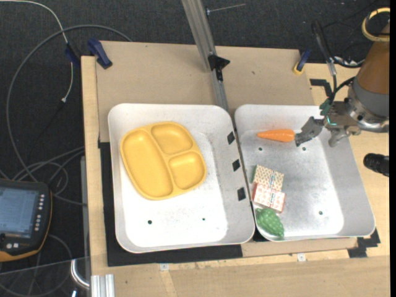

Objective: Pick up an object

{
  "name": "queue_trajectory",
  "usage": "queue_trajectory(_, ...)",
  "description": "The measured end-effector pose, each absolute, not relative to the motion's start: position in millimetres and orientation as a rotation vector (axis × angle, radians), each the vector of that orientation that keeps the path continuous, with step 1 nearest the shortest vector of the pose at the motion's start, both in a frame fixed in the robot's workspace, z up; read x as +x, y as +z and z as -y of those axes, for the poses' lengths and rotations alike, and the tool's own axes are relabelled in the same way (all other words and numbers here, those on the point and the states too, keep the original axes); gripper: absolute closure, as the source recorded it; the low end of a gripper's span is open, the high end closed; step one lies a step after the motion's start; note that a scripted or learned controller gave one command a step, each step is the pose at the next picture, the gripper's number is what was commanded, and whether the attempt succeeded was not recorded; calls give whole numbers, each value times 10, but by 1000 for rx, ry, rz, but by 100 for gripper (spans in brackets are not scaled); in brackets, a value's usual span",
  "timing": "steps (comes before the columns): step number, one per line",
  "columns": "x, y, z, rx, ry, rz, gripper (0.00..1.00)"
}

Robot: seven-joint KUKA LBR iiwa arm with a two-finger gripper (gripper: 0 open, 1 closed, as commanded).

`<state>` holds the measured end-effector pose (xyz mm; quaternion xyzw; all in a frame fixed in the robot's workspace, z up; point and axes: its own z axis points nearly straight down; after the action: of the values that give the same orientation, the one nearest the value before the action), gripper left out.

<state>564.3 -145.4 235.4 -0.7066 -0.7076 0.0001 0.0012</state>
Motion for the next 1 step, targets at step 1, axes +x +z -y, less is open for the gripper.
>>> queue_trajectory(1, 5644, 2354, 1454, -2219, 0, 2221, 0)
